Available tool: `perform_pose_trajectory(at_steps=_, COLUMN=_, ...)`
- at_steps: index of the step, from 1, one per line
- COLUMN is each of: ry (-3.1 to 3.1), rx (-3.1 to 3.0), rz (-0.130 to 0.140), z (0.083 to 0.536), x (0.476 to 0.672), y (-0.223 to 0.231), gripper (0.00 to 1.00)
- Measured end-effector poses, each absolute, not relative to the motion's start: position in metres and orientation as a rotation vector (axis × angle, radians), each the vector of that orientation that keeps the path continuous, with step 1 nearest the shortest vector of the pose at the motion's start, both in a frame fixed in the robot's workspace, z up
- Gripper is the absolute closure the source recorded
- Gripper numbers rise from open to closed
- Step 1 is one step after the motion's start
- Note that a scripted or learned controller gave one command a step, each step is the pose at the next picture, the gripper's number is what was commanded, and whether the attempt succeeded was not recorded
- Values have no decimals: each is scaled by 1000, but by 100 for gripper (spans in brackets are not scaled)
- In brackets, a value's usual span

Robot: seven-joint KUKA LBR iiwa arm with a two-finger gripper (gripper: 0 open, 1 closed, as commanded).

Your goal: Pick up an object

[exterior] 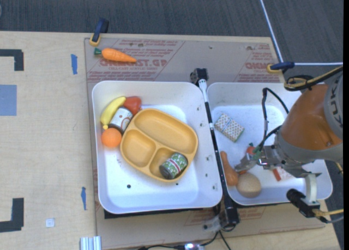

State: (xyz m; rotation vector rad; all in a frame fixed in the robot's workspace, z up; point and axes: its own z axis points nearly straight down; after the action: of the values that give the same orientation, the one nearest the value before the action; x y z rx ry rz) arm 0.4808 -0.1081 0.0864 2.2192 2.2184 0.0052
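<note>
My gripper (246, 163) is low in the right bin (305, 107), near its front left part. Just below it lies a beige, potato-like object (249, 185). An orange carrot-shaped piece (228, 169) lies to the gripper's left, along the bin's left wall. Farther back rests a small patterned box (229, 127), apart from the gripper. I see nothing held in the gripper. The arm's orange band (311, 129) covers the right part of this bin.
The left bin (109, 189) holds a yellow divided plate (158, 134) with a green can (174, 165) in it. Beside the plate are a banana (111, 109), a red item (133, 103), a small jar (121, 119) and an orange (111, 138). A toy carrot (117, 55) lies behind the bins.
</note>
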Motion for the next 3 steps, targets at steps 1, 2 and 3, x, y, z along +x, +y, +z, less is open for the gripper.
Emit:
perform_pose_trajectory(at_steps=1, ry=2213, rx=2216, rz=9, z=97, x=483, y=-109, gripper=100)
perform_pose_trajectory(at_steps=2, ry=2222, rx=2219, rz=2, z=185, x=480, y=-29, gripper=100)
perform_pose_trajectory(at_steps=3, ry=2220, rx=2216, rz=6, z=195, x=482, y=-29, gripper=100)
